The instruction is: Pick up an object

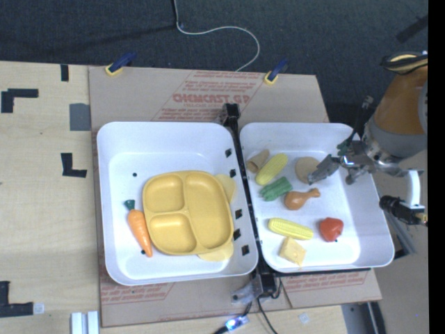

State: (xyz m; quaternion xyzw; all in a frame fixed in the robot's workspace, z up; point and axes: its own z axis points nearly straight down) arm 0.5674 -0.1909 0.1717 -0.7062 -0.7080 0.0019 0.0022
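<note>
Cheese wedge point(293, 251) front, cookie point(305, 168) just beside fingers point(319, 172)

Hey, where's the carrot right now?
The carrot lies in the left bin, at its left side, beside the yellow divided plate.

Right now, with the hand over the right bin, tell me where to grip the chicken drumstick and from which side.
Grip the chicken drumstick across its fat rounded end, coming straight down from above. It lies flat with its thin bone end pointing up-right. The green vegetable sits close on its left, so set the fingers across the width, probably clear of that neighbour.
</note>
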